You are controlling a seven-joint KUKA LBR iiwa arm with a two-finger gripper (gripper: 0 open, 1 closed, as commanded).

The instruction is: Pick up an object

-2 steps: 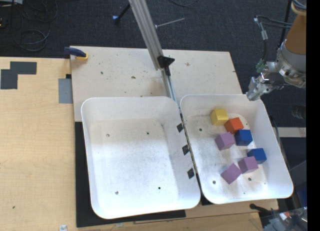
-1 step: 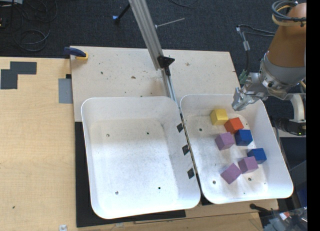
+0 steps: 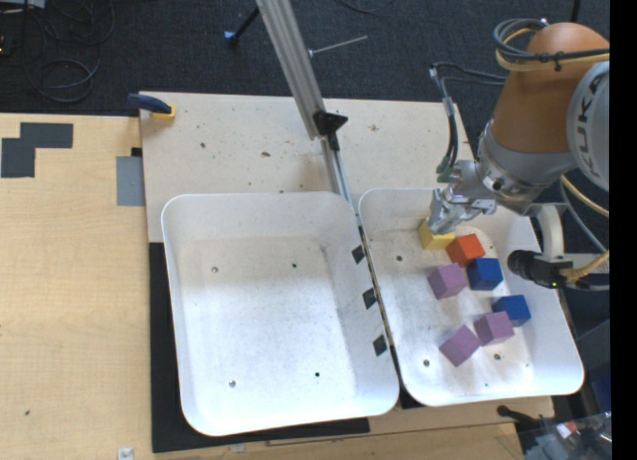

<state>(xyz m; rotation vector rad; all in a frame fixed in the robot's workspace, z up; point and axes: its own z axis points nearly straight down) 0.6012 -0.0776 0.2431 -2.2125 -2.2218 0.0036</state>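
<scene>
Two white bins sit side by side on your worktop. The left bin plays no part at this moment. The right bin holds all the candidates: a yellow block at about 11 o'clock in the bin, an orange block touching it, and blue and purple blocks trailing toward 5 o'clock. The gripper is low over the yellow block's upper edge, and you cannot tell from this angle whether it has closed on anything. By my reading nothing is lifted yet: the grasp and the raise are both left to do.
</scene>
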